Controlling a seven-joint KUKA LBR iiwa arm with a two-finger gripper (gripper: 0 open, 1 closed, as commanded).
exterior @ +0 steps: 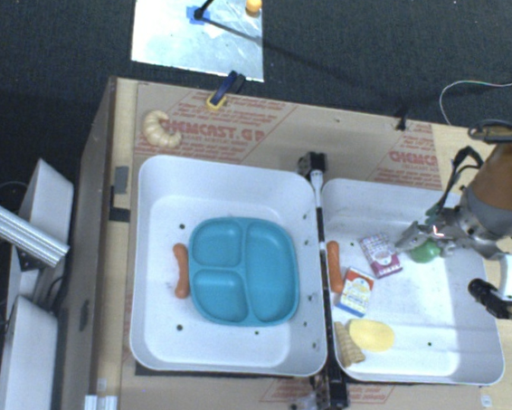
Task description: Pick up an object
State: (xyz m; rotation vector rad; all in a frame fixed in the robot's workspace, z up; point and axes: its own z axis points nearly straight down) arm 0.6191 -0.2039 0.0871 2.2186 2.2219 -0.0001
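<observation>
End effector [419, 237] over right bin [467, 358]: 2 packets, 1 green object [425, 253].

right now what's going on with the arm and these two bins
A grey robot arm reaches in from the right, its gripper low over the right bin, next to a green object and a small pink packet. Nothing is visibly held. That bin also holds a small box, a yellow item and a sausage. The left bin holds a blue divided plate and another sausage.
</observation>
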